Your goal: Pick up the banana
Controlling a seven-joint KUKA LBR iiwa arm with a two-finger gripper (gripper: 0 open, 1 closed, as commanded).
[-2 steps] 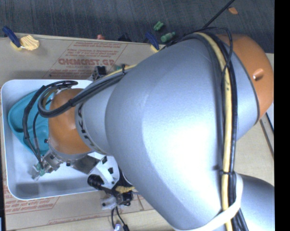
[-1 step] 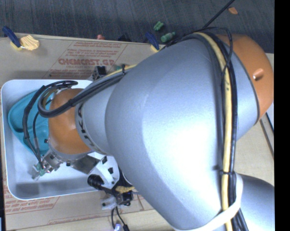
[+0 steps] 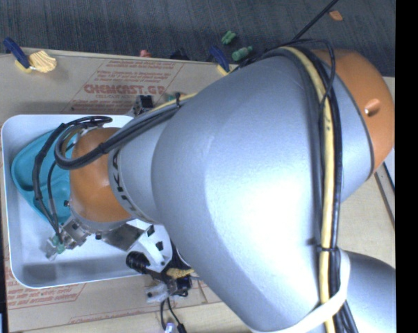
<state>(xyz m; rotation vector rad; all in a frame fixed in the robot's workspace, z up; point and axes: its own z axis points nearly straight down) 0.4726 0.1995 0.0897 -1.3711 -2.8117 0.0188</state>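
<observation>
My arm fills most of the camera view, and its orange wrist band (image 3: 91, 179) hangs over the left white bin (image 3: 7, 186). Below the band, the gripper (image 3: 58, 243) reaches down low over the bin floor near the front left corner. A teal, cloth-like object (image 3: 27, 168) lies against the bin's left wall, just up and left of the gripper and partly under the wrist cables. The arm's bulk hides the right part of this bin and everything to its right, so what lies there is hidden.
The bin stands on a brown cardboard sheet (image 3: 126, 82). A blue clamp (image 3: 18, 53) and a pale yellow piece (image 3: 44, 62) sit at the sheet's far left corner. Small green items (image 3: 235, 46) lie beyond the back edge.
</observation>
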